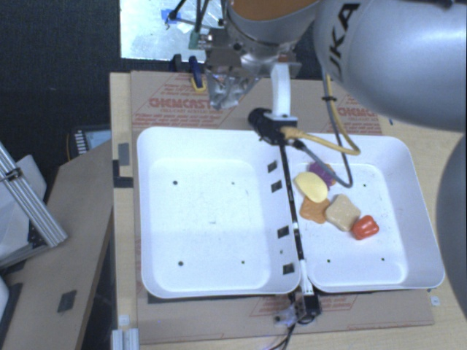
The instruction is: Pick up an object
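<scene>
Several small objects lie clustered in the right bin (379, 268): a yellow oval piece (312, 187), a purple piece (321, 170) behind it, an orange flat piece (314, 211), a tan block (341, 212) and a red pepper-like piece (365, 227). My gripper (228, 93) hangs high above the back edge of the left bin (204, 224), over the cardboard, well away from the objects. I see nothing between its metal fingers.
A black divider strip with cable (288, 210) runs between the bins. A yellow cable and a grey cable (332, 148) loop over the right bin's back edge. A metal frame (29, 203) stands at the left. The grey arm (394, 42) fills the upper right.
</scene>
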`<state>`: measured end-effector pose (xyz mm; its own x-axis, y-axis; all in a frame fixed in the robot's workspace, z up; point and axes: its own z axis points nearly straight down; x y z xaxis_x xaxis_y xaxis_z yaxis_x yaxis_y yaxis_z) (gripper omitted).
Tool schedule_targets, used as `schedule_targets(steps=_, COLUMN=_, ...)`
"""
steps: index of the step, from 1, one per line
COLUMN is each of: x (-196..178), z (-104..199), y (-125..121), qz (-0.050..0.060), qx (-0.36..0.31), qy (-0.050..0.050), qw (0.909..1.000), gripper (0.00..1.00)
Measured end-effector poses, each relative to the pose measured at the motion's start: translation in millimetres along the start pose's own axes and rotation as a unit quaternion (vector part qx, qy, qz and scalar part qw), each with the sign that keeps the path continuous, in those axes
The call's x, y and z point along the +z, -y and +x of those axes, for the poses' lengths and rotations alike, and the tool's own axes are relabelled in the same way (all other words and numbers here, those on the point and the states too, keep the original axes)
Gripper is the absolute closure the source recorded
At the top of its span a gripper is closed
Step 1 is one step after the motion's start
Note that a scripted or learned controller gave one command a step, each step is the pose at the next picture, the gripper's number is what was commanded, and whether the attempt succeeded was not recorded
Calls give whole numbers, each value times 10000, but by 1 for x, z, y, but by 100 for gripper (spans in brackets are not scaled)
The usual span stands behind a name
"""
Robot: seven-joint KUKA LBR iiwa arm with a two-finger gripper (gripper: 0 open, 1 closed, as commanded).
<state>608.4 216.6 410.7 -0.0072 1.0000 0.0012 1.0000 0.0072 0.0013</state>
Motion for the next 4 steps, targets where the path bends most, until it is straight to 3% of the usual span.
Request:
schedule_targets(steps=1, x=-93, z=20, y=28, qz=-47, qx=-4, qy=-23, qw=10000, gripper=100)
schedule_targets(steps=2, x=-127, z=19, y=76, qz=-9, qx=1, qy=-9, qw=10000, gripper=100)
schedule_targets(steps=3, x=-125, z=18, y=74, qz=-3, qx=8, qy=-2, qw=10000, gripper=0)
schedule_targets(steps=4, x=-136, z=19, y=74, qz=-16, qx=-12, qy=-10, qw=10000, gripper=100)
